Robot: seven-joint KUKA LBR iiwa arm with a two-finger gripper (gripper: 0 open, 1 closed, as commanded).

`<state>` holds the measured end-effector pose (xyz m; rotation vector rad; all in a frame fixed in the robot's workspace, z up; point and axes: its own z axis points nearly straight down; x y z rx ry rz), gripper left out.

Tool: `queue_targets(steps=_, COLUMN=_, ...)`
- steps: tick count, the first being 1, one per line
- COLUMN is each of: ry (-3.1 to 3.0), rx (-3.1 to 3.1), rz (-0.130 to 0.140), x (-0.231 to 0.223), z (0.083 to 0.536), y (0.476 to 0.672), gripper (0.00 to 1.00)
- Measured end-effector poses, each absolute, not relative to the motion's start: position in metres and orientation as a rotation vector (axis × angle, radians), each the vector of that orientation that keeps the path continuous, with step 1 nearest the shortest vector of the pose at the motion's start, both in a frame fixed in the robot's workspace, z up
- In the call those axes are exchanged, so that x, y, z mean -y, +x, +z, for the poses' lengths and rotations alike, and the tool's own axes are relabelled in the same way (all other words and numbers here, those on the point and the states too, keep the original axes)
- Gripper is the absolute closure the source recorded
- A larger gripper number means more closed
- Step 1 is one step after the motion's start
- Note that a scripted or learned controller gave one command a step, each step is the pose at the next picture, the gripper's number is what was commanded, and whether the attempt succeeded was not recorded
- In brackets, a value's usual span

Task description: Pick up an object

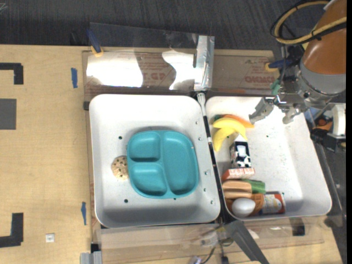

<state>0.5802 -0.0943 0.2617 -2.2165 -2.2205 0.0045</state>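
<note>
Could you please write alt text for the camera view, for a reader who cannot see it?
A grey robot arm's open gripper hovers over the right white bin, holding nothing; toy food lies along that bin's left side, including a banana and a white egg. The left bin holds a teal divided plate with a cookie beside it.

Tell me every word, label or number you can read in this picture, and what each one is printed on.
None can be read with certainty.
Red print on the cardboard behind the bins: too blurred to read.
Label on the red can in the right bin: too small to read.
Red packet near the black-and-white cow carton: print is illegible.
The teal divided plate in the left bin bears no text.
</note>
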Motion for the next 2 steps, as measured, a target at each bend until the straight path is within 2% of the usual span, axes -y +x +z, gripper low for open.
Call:
queue_targets(steps=1, ry=-1.964, rx=2.443, rz=0.006, x=0.059, z=0.185, y=0.554, gripper=0.00)
queue_targets(steps=2, ry=-1.865, rx=2.518, rz=0.007, x=0.102, z=0.110, y=0.551, gripper=0.00)
